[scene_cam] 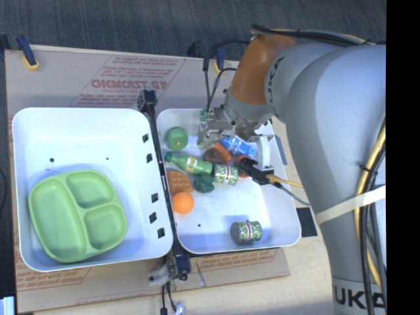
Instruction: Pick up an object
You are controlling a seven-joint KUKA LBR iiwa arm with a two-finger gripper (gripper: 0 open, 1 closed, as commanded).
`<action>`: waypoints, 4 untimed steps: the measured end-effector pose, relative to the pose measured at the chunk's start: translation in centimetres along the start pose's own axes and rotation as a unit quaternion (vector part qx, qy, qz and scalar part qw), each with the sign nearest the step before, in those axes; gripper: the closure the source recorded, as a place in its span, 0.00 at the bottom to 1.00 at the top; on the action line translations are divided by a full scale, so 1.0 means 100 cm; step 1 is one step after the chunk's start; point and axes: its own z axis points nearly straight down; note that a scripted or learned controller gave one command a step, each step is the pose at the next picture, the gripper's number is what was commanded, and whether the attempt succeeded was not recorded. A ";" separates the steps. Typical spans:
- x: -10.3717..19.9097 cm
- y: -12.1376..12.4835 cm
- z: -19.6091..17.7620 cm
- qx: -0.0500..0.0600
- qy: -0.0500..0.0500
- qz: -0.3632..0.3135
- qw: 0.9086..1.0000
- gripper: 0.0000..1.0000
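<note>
My gripper (209,134) hangs low in the upper part of the right bin (279,231), just right of a green ball (176,138). Below it a green bottle (200,167) lies on its side across a pile with a brown piece (214,154), a blue packet (234,145) and something orange-red. A tan waffle-like piece (178,180), a dark teal object (204,185) and an orange ball (183,203) lie lower left. A small green can (246,231) rests near the bin's front. No object shows between the fingers.
The left bin (39,126) holds a green divided plate (77,214). A black divider (155,169) with clips runs between the bins. My bulky grey arm (328,130) covers the right side of the bench.
</note>
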 end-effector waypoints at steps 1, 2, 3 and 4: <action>0.061 0.008 -0.071 -0.007 0.000 0.003 1.000 1.00; 0.059 -0.076 -0.087 -0.005 -0.001 0.003 1.000 1.00; 0.024 -0.056 -0.076 -0.006 -0.002 0.003 1.000 1.00; 0.043 -0.130 -0.093 -0.006 -0.001 0.003 1.000 1.00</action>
